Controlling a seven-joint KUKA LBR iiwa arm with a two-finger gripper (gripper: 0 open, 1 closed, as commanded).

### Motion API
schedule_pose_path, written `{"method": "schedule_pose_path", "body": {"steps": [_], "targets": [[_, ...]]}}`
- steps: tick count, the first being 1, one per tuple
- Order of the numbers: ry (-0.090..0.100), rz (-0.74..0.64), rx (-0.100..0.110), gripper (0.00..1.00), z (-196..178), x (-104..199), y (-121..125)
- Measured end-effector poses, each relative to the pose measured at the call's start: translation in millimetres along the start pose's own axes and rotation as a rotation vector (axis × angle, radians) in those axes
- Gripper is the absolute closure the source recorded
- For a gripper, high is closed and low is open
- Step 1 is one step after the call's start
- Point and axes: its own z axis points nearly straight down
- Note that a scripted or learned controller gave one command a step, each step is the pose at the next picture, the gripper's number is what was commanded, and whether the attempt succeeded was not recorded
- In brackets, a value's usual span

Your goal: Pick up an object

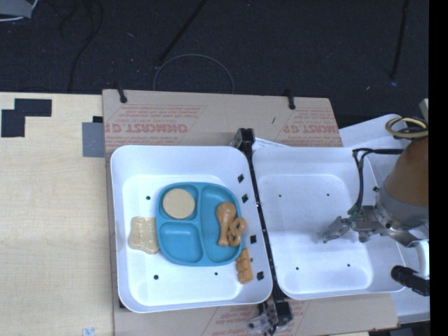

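A blue divided plate (183, 256) lies in the left bin (133, 166). On it sit a round tan disc (178, 203) and a brown pretzel-like piece (229, 224). A pale toast-shaped piece (143, 234) rests against the plate's left edge. A small orange-brown chunk (243, 266) lies by the plate's lower right corner. My gripper (334, 231) hangs low over the right bin (308, 187), at its right side, pointing left, far from all these objects. Nothing shows in its grasp.
A black divider (255, 215) runs between the two bins. Cardboard (210, 121) lies under and behind them. The arm's grey body (409, 187) and black cables (360, 177) crowd the right bin's right edge. Light wooden benchtop (49, 222) extends to the left.
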Motion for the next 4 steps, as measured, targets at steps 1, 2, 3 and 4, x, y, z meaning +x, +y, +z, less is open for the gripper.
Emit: {"method": "schedule_pose_path", "body": {"steps": [1,2,3,4], "targets": [[-0.001,0.004,-0.003,1.00,-13.3,-1.4,0.5],[-0.004,-0.002,-0.010,1.00,-73.7,5.3,1.9],[-0.003,-0.002,-0.007,1.00,-83.9,4.8,2.0],[-0.001,-0.005,-0.005,1.00,-96.8,59.2,1.1]]}}
